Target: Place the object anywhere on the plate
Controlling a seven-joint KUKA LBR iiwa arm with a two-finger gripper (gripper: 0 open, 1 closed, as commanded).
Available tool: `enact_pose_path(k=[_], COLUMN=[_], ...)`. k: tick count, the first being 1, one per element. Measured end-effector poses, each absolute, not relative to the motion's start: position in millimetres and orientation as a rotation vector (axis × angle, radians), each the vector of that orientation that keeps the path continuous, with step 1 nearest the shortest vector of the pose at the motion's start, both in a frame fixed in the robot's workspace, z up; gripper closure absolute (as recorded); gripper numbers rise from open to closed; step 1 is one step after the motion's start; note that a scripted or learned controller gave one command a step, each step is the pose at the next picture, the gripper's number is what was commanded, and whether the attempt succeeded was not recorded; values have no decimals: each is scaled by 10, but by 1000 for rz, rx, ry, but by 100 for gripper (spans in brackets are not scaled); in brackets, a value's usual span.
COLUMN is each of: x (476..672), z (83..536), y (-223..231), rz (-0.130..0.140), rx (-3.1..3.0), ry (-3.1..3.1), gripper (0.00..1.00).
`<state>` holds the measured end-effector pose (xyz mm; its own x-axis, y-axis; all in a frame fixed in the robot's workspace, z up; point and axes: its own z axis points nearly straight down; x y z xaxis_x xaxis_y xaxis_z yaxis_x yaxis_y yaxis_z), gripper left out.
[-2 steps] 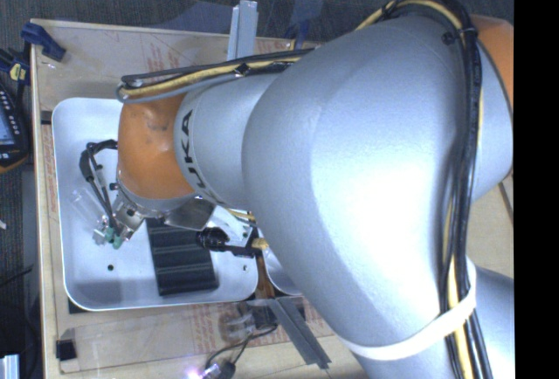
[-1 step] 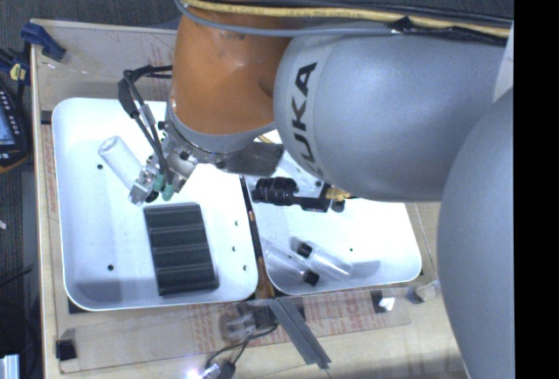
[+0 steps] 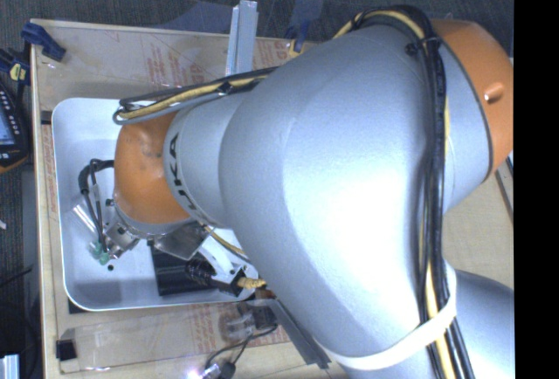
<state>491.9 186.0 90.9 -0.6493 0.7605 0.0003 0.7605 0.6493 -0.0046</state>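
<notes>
My gripper (image 3: 98,239) reaches down over the left side of the left white bin (image 3: 68,141), close to its floor. Just above it is the arm's orange band (image 3: 144,181). The big grey arm (image 3: 349,194) crosses the view from the right and hides the middle and right of this bin and everything beyond it. A small green speck (image 3: 104,258) shows at the gripper's tip, too small to identify. The bin floor around the gripper looks bare white.
The wooden bench frame (image 3: 131,45) runs around the bin. A blue clamp (image 3: 41,38) sits at its far left corner and a metal upright (image 3: 243,37) stands behind the bin. A dark device (image 3: 9,128) lies off the bench's left edge.
</notes>
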Motion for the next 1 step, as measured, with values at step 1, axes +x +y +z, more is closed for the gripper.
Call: enact_pose_path(k=[1], x=[4784], z=[2567], y=[1553], rz=[0], rx=[-1476], ry=[-2773], gripper=[100])
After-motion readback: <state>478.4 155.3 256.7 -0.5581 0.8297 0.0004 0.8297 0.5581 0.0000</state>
